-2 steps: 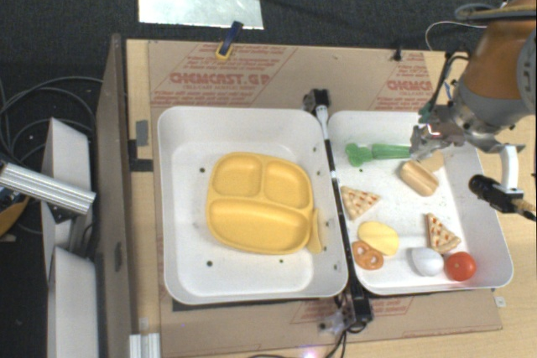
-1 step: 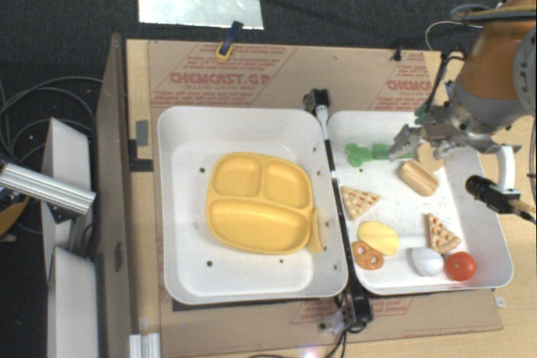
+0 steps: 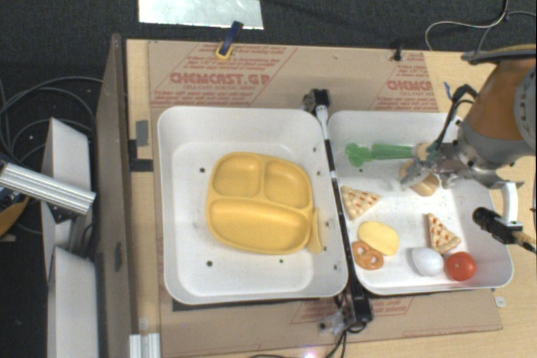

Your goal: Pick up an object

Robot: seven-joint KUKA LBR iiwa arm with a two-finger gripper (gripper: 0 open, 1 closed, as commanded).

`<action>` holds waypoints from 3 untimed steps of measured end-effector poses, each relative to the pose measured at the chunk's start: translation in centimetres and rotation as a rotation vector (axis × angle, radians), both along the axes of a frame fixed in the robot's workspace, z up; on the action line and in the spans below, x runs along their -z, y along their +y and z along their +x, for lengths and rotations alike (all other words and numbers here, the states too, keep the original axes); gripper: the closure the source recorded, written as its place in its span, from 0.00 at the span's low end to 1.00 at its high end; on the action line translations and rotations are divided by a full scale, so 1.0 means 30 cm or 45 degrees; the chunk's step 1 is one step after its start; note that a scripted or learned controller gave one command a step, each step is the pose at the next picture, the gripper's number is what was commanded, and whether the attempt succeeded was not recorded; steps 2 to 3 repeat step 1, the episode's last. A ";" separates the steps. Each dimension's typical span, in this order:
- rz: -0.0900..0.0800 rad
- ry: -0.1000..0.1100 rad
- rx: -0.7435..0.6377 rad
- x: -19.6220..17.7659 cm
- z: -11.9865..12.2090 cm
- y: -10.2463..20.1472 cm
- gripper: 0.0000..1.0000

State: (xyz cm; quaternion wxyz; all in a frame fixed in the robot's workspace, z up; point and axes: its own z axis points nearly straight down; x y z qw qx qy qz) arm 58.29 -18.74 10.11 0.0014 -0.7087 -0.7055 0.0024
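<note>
Camera view: the gripper (image 3: pixel 422 174) is down in the right bin (image 3: pixel 503 277), near its far edge, at the right end of a green toy vegetable (image 3: pixel 379 153). A tan object (image 3: pixel 426 185) sits right under the fingertips; whether they pinch it can't be told, too blurred. Toward the near edge lie two pizza slices (image 3: pixel 359 201) (image 3: pixel 440 232), a yellow lump (image 3: pixel 379 237), a pretzel (image 3: pixel 367 255), a white egg (image 3: pixel 426 261) and a tomato (image 3: pixel 460 266). The left bin (image 3: pixel 180 138) carries a yellow divided tray (image 3: pixel 256 203).
</note>
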 end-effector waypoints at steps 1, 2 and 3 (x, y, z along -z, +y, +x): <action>-0.003 -0.017 -0.014 0.048 0.214 -0.037 0.00; -0.003 -0.017 -0.014 0.048 0.214 -0.037 0.00; -0.003 -0.017 -0.014 0.048 0.214 -0.037 0.00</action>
